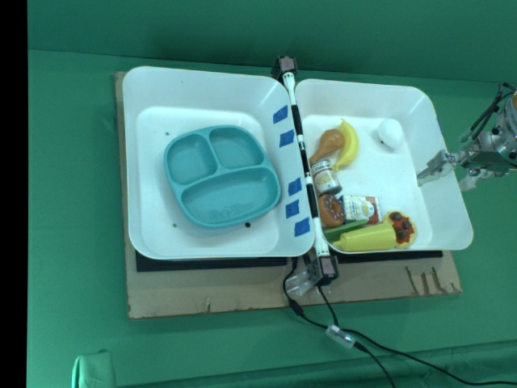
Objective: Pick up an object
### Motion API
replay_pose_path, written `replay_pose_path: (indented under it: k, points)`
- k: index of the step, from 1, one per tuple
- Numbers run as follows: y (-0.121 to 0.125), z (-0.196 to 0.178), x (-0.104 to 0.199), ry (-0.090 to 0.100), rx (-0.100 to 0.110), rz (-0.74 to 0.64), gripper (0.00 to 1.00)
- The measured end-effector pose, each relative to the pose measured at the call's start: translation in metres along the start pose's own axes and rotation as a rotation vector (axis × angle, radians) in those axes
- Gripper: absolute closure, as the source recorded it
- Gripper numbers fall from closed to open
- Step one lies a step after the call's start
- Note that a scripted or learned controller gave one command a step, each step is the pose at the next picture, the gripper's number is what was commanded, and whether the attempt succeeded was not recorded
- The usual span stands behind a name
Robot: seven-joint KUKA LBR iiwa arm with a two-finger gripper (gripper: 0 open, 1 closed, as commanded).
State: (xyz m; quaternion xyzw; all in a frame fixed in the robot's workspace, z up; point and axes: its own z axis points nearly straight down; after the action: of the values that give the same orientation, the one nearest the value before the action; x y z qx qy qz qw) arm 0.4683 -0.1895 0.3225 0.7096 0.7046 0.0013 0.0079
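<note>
The end effector (449, 170) hangs with fingers spread and nothing between them over the right bin's (448, 217) right edge, while the white egg (390, 132) near that bin's far edge looks light, hard, slippery, best pinched across its middle.

Toy foods crowd the right bin's (440, 136) left side: a banana (349, 142) by a drumstick (326, 145), a small jar (326, 177), a carton (360, 209). Nearer lie a yellow bottle (367, 238) and a pizza slice (401, 227). A white egg (390, 132) sits apart, farther right.
</note>
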Motion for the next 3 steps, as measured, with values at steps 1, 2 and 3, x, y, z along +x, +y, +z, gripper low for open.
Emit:
replay_pose_path:
  k: [1, 2, 3]
  points:
    - [-0.001, 0.036, 0.0, 0.003, 0.006, 0.001, 0.0]
    - [0.0, 0.021, -0.003, -0.004, -0.007, 0.009, 1.0]
    - [0.0, 0.021, -0.003, -0.004, -0.006, 0.009, 0.0]
